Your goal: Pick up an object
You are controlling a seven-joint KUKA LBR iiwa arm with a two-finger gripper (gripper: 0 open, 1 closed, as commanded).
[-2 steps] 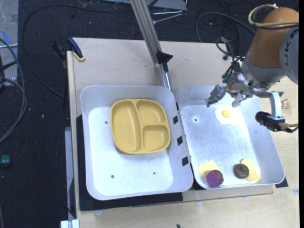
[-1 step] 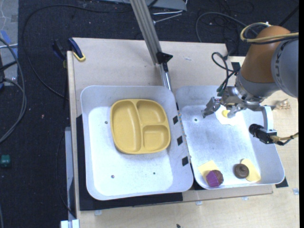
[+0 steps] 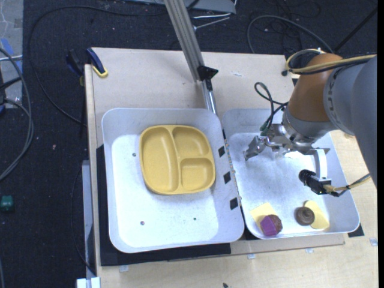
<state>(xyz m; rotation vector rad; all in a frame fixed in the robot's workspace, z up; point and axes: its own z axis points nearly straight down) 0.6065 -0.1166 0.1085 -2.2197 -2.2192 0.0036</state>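
My end effector (image 3: 251, 151) hangs over the upper left part of the right bin (image 3: 339, 221), reaching in from the right with the orange band of my arm (image 3: 312, 95) above it. Its metal tips point left toward the bin's inner wall, but from this angle I cannot tell whether they are apart or together, and nothing shows between them. A black cable loops up from the wrist.

The things I could pick lie along the near edge of the same bin, well apart from my end effector. A purple ball (image 3: 271, 224) sits on a yellow block (image 3: 260, 212) near the bin's front left corner. To its right, a brown round piece (image 3: 305, 216) rests against a second yellow piece (image 3: 318, 216).

In the left bin (image 3: 120, 221) lies a yellow divided plate (image 3: 177, 159) with three compartments, set toward the upper middle. Both bins rest on the pale wooden worktop (image 3: 144, 80), and a metal pole (image 3: 186, 32) slants across its far side. A yellow and blue clamp (image 3: 96, 63) sits at the worktop's far left corner.
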